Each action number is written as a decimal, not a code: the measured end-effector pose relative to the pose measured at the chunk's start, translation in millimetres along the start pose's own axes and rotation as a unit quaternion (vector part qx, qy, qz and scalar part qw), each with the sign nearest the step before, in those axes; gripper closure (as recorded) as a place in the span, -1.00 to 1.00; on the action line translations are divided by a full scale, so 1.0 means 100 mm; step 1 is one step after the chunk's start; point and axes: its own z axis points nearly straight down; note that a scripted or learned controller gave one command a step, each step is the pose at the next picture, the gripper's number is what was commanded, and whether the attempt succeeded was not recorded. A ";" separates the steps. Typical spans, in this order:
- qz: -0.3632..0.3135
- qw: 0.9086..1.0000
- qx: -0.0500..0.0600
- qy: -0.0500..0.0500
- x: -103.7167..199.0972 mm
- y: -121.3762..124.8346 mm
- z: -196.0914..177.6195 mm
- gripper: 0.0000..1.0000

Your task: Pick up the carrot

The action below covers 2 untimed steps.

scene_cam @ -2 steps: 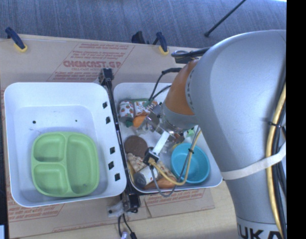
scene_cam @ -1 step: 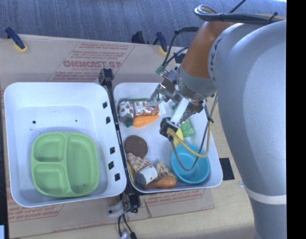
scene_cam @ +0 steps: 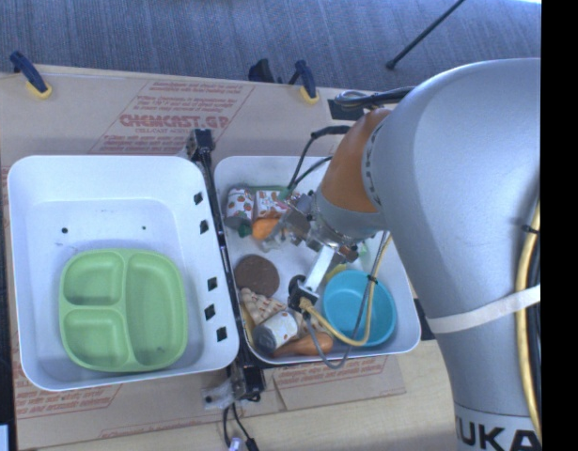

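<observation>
The grey arm with its orange band fills the right of the frame, its gripper low over the upper part of the right white bin; whether it is open or closed cannot be told. The orange tapered carrot lies just left of it, crowded by a brown round disc below and a blue plastic bowl lower right. The left white bin holds a green divided plate.

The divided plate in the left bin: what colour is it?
Light green, seen clearly in the camera view: divided plate, left bin.
</observation>
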 end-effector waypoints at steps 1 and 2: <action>0.150 0.989 0.001 -0.001 0.32 0.52 -0.02 -1.00; 0.156 0.988 -0.004 0.004 0.69 0.48 -1.08 -1.00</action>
